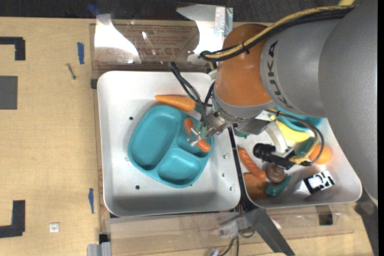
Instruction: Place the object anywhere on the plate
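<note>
The gripper (201, 135) hangs over the right rim of the teal plate (157, 147), which lies in the left bin (114, 129). Between the jaws there looks to be a small orange piece (203, 144), pinched narrow, though the wrist crowds that spot and I would not swear to how firm the hold is. That piece sits right at the plate's edge, above the divider between its compartments, not over the middle.

That is the worry. If it is let go here, it may land on the raised rim and roll off onto the bin floor, between the plate and the bin wall. A long carrot (175, 102) lies across the plate's upper edge, just beside the gripper; a sideways nudge from the fingers or the dangling cable (183, 84) could knock it or shift the plate itself.

The plate looks light and tilted slightly, so pressing down on its rim could tip it. The right bin (342, 189), full of toys, is close behind the arm.
</note>
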Available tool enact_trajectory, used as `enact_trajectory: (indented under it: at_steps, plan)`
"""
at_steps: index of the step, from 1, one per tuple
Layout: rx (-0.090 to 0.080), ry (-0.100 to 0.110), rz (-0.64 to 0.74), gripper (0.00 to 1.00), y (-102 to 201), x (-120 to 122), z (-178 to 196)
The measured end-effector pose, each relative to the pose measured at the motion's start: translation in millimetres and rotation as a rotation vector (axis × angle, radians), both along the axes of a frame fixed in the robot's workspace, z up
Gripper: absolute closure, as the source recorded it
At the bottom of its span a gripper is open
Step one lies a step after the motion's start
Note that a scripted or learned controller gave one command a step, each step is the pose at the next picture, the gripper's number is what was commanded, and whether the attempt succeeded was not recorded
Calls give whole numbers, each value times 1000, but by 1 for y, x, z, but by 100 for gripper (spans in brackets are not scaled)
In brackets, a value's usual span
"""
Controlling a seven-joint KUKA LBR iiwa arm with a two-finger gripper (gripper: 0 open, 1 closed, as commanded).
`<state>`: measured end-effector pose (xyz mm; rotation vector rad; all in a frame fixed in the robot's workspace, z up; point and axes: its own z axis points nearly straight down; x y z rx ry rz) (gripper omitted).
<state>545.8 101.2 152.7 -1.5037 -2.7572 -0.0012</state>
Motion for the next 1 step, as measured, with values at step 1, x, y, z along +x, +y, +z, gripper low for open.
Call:
enact_trajectory:
  at_steps: [1]
  plan:
    - [-1,-3,-3,0,-2,1,1]
